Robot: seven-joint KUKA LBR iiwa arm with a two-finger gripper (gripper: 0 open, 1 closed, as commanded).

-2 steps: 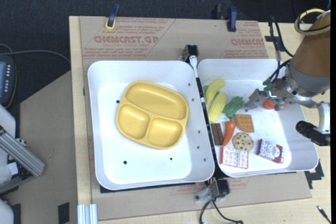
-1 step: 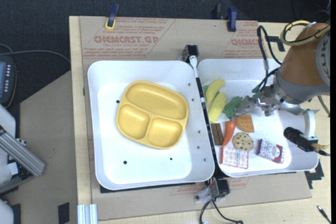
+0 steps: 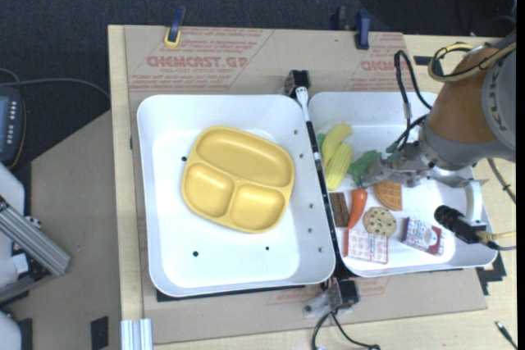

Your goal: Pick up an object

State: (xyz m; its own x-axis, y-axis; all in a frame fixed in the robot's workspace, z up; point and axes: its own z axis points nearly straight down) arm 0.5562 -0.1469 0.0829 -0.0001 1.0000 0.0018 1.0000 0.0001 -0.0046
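Green broccoli piece (image 3: 364, 166) in right bin (image 3: 459, 256), touching end effector (image 3: 384, 168), grip state hidden, cannot tell.

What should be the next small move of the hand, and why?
Probably a short lowering where it is. The hand sits low in the right bin, between the green toy and the waffle-like piece, with the corn further to the left. I cannot see anything between its fingers, so no object looks grasped yet.
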